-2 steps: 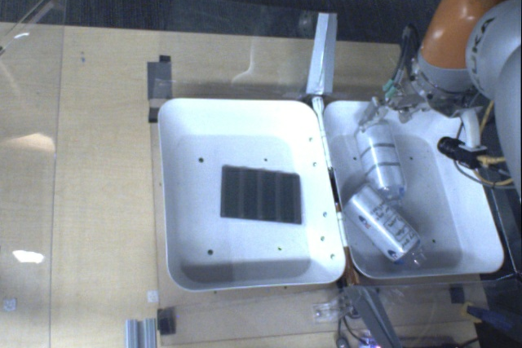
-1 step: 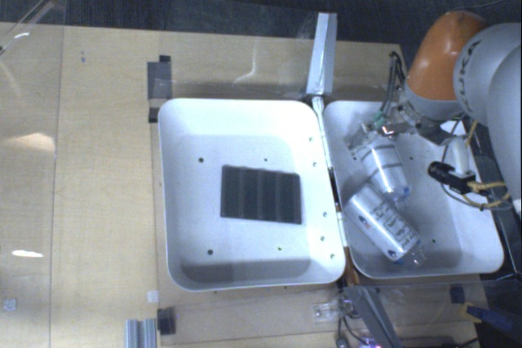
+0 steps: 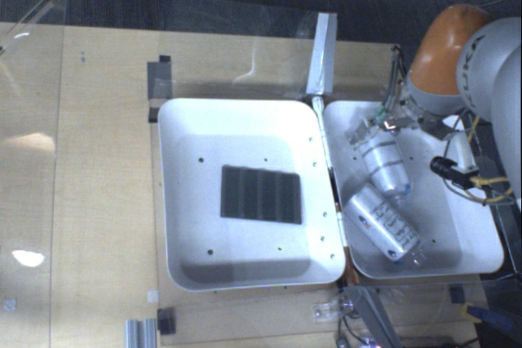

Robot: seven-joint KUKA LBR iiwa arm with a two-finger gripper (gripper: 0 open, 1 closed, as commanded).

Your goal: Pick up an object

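Two clear plastic bottles lie in the right bin (image 3: 473,248). One bottle (image 3: 385,163) lies towards the bin's back left, its upper end by the back wall. The other bottle (image 3: 383,224), with a printed label, lies slanted below it near the front. My gripper (image 3: 387,124) hangs over the back of the right bin, right at the upper end of the first bottle. It sits under the orange band (image 3: 444,49) of the arm. A dark ribbed rectangular pad (image 3: 261,194) lies flat in the middle of the left bin (image 3: 188,134).
The bins' shared wall (image 3: 330,175) runs between the pad and the bottles. A black cable and connector (image 3: 457,171) hang off the arm over the right bin's right side. A metal strut (image 3: 322,53) stands behind the bins.
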